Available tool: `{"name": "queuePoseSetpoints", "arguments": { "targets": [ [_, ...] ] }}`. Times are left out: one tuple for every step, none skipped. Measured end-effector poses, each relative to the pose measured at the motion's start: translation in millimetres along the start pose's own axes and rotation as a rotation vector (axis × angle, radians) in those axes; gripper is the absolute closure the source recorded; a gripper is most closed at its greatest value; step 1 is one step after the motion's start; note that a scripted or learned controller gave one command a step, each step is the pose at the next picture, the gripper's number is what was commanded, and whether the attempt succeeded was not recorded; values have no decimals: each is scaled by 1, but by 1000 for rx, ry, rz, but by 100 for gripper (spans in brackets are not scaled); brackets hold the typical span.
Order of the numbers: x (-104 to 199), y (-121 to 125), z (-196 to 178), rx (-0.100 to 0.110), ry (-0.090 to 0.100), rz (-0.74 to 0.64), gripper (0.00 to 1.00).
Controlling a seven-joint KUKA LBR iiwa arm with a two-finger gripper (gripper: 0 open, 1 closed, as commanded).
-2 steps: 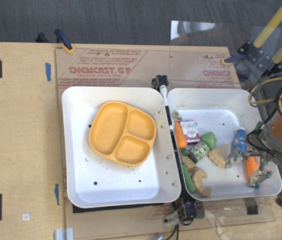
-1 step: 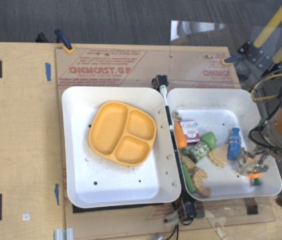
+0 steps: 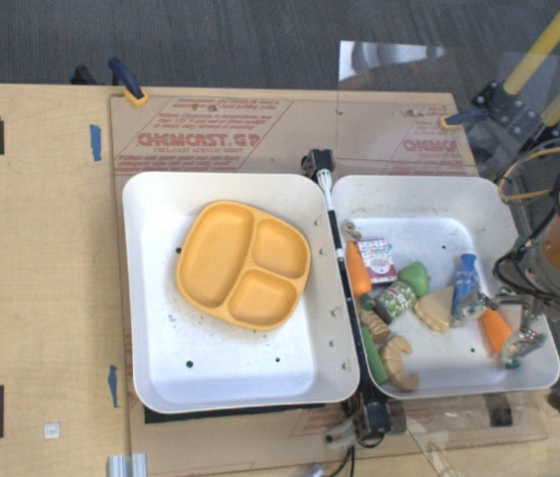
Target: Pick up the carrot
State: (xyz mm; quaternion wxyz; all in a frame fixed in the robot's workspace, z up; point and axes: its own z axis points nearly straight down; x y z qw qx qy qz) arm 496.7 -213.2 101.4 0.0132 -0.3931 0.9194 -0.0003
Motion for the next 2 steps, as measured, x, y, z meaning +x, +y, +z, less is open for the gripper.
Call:
{"name": "queuePoseSetpoints", "arguments": {
  "targets": [
    [-2,11,12,0,11,-1,0],
    [0,9,12,-16,-1,-136,0]
  ]
}}
